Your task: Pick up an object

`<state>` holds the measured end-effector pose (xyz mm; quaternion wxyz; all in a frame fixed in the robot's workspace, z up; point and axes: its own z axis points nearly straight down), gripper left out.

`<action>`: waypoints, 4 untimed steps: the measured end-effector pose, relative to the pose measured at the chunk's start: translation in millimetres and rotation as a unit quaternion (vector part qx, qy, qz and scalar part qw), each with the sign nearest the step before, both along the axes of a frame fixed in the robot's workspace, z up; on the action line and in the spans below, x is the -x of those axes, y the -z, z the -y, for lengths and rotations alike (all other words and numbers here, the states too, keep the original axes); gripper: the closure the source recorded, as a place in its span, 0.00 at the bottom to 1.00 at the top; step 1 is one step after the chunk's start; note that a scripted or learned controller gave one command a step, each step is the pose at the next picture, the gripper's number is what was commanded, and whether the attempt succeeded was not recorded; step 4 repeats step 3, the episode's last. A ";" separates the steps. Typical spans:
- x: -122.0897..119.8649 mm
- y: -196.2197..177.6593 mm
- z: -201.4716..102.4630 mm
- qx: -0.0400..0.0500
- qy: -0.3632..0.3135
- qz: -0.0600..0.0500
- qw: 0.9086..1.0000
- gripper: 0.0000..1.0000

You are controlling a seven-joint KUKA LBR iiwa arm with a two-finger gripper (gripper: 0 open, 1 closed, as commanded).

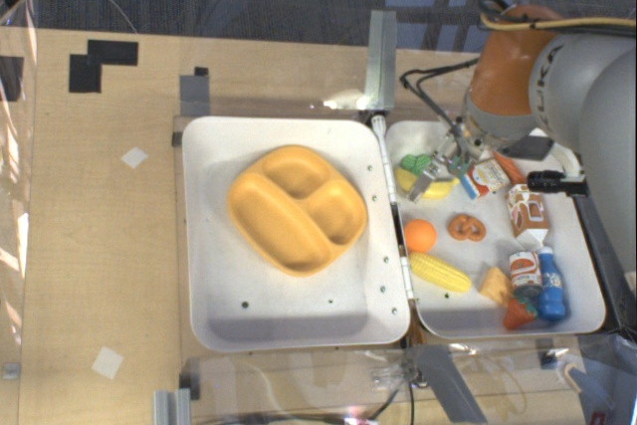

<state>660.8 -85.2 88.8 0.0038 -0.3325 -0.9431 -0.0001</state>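
While the grey arm [587, 95] with its orange band [508, 65] reaches in from the upper right of the frame, its tool [445, 166] hangs low over the upper left part of the right bin [587, 309], just above a yellow piece [423, 184] and beside a green toy [415, 161]. Whether the tool is apart or together cannot be told from this slant, and nothing can be seen clamped in it.

Lower in the same bin lie an orange ball [420, 235] near the left wall, a corn cob [440, 272] just below it, and a pretzel [466, 228] near the middle. A red and white packet [488, 176] sits just right of the tool, and a small carton [528, 211] lies toward the right side. At the lower right are a small can [525, 266], a blue bottle [550, 294], a red piece [518, 314] and a tan wedge [495, 286], crowded close together.

Left of centre, the left bin [214, 314] holds a yellow divided plate [297, 208], turned at a slant. Both bins rest side by side on the wooden bench [100, 244], which carries black marks [100, 65] in its upper left.
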 end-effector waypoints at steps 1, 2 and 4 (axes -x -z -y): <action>35.3 0.7 -3.1 0.001 0.285 0.008 0.958 0.00; 31.8 -13.9 -3.2 0.001 0.282 0.013 0.959 1.00; 50.7 -99.2 -63.1 0.000 0.466 0.006 0.885 1.00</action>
